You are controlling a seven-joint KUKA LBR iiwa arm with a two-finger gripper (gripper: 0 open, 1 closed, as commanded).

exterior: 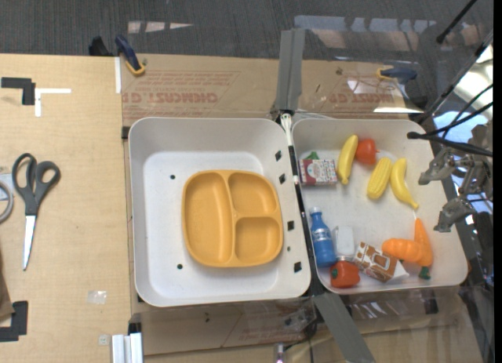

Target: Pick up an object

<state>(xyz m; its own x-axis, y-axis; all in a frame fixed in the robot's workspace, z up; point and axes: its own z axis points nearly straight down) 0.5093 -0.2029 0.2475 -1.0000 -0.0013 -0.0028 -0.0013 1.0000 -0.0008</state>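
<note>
In the right white bin (369, 128), small plastic toy foods were scattered.
The gripper (449, 189) was parked at its rim; its state could not be told.

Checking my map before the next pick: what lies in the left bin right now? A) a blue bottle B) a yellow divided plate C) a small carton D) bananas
B: the yellow divided plate sits alone in the left bin; the bottle, bananas and cartons lie in the right bin.
</note>
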